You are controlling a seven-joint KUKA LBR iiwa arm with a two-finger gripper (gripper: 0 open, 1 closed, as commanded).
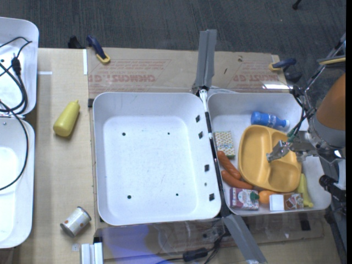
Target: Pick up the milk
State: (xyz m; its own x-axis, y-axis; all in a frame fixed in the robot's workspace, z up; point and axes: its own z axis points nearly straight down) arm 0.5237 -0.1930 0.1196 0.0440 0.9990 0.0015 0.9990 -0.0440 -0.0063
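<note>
Two white bins (104, 164). One yellow bowl (258, 172), one blue bottle (268, 119), two cartons (243, 198) (milk among them), one mustard bottle (66, 119), one can (75, 221).

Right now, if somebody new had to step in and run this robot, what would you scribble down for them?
Gripper: over the yellow bowl in the right bin; nothing visible between its fingers, and I cannot tell whether they are open or shut.

Milk: most likely the small red and white carton lying at the right bin's near edge, beside the sausages. A similar little carton lies further right, so check which one is the milk.

Also in that bin: blue bottle, green-and-white box.

Done: no pick yet.
Left: move to the carton, grasp, lift.
</note>
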